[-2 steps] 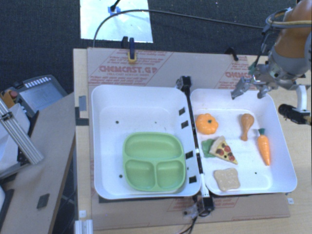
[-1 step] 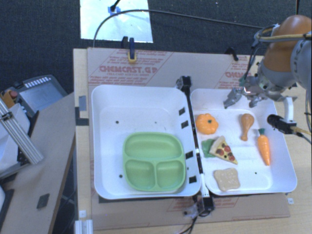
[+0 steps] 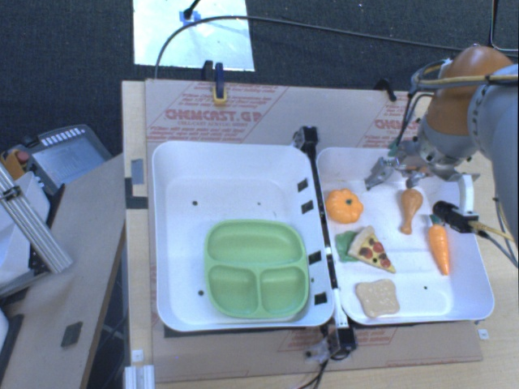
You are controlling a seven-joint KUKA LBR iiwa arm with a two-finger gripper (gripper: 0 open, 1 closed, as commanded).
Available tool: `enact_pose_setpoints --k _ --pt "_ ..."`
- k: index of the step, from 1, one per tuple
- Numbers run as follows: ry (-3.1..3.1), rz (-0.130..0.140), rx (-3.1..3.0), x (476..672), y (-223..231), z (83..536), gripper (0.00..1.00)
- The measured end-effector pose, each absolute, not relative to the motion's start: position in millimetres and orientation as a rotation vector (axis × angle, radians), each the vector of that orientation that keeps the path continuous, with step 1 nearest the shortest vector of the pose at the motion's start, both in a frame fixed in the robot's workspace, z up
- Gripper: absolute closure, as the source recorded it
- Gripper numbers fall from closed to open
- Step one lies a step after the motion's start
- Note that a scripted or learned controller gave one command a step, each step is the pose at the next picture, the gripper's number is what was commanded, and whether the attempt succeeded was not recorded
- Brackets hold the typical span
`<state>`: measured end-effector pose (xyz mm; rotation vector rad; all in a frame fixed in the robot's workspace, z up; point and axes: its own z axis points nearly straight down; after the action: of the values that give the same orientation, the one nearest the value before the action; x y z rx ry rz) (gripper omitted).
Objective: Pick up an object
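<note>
Cardboard-lined tabletop (image 3: 243,112), and the hand (image 3: 395,171) hovers with fingers apart at the back of the right bin (image 3: 474,298), just above the drumstick (image 3: 411,208), probably light, hard, slippery plastic, so pinch its narrow shank.

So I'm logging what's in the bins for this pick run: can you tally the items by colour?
Orange: 2, the pumpkin and the carrot
Tan/brown: 2, the drumstick and the bread slice
Green: 1, the divided plate in the left bin
Mixed yellow, red and green: 1, the pizza slice
Total: 6
</note>
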<state>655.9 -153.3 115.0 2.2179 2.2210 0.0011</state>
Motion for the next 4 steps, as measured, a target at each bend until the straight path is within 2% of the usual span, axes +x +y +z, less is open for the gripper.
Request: enact_pose_setpoints --k 1,2,3,4 --pt "2.224 0.001 2.215 657.0 -153 85 0.00" --pt "2.223 0.005 2.212 658.2 -153 97 1.00" --pt "2.219 0.004 2.219 654.2 -156 159 1.00" --pt "2.222 0.005 2.213 659.6 -156 222 1.00"
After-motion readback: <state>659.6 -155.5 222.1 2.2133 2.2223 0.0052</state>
